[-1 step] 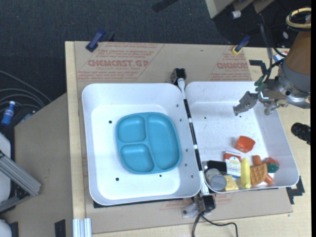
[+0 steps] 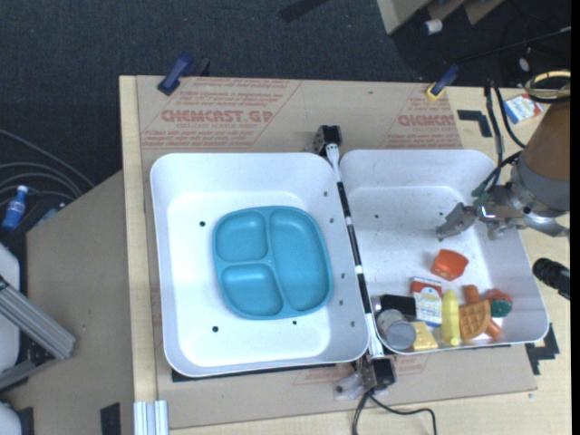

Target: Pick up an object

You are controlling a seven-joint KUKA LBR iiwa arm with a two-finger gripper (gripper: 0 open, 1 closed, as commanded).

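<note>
Camera view: gripper [image 2: 473, 217] hovers over right bin [image 2: 399, 175], jaws apart, nothing between them. Orange piece [image 2: 449, 263] lies just below it, long axis roughly left-right. Small toy pile [image 2: 441, 314] at bin's near edge. One blue divided plate [image 2: 271, 261] in left bin [image 2: 181, 198]

Blue divided plate [image 2: 272, 261], left bin [image 2: 172, 188]

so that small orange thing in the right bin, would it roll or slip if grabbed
The orange thing looks small and rounded, so it may well roll if nudged. It looks smooth, probably light plastic, so it could slip. It lies apart from the other toys, which should help.
</note>
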